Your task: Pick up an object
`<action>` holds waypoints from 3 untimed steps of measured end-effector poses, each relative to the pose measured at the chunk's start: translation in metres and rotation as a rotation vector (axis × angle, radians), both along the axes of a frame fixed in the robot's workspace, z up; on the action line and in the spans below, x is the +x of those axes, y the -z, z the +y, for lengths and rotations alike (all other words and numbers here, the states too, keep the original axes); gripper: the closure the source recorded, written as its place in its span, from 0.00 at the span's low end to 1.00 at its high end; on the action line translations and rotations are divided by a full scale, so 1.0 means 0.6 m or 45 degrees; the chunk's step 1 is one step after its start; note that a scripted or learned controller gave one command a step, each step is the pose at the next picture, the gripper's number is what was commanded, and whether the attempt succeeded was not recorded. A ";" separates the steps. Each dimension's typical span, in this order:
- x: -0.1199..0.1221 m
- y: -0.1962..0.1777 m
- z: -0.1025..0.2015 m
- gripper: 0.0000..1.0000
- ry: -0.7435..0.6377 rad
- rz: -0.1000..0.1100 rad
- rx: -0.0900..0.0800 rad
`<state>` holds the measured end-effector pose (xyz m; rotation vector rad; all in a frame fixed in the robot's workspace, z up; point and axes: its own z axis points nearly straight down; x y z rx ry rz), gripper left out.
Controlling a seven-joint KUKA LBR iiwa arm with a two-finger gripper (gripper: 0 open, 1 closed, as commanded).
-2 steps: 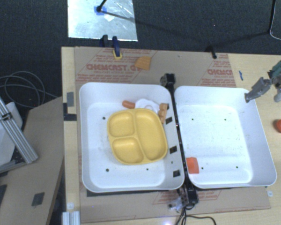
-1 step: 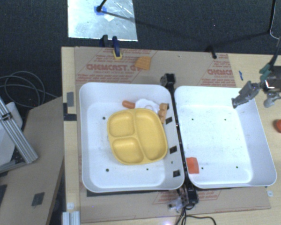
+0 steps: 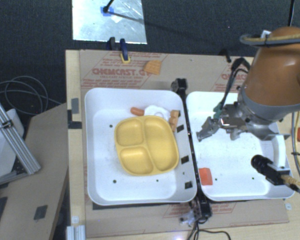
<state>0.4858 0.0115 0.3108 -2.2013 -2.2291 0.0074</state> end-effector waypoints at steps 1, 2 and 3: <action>0.002 -0.116 -0.126 0.00 0.023 -0.024 -0.007; 0.000 0.091 -0.058 0.00 0.009 -0.002 -0.002; 0.002 -0.041 -0.210 0.00 0.025 -0.026 -0.011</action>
